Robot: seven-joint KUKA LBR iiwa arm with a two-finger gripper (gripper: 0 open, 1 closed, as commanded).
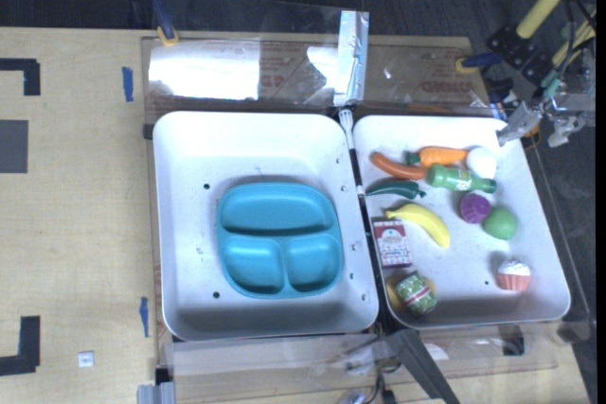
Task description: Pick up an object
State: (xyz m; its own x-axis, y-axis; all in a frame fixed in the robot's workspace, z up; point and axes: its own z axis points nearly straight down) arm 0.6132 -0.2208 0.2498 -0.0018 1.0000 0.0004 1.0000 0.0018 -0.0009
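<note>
the toy banana (pixel 423 223) lies mid-left in the right bin (pixel 549 232), crowded by a small carton (pixel 392 243) and green pepper (pixel 393 190), so the gripper (pixel 530 120), jaw state unclear, at the bin's far right corner, might nudge neighbours and miss.

lab test bench | two white bins (pixel 180 203) | clear acrylic guards (pixel 246 38) | taped wooden benchtop (pixel 66 232)
</note>
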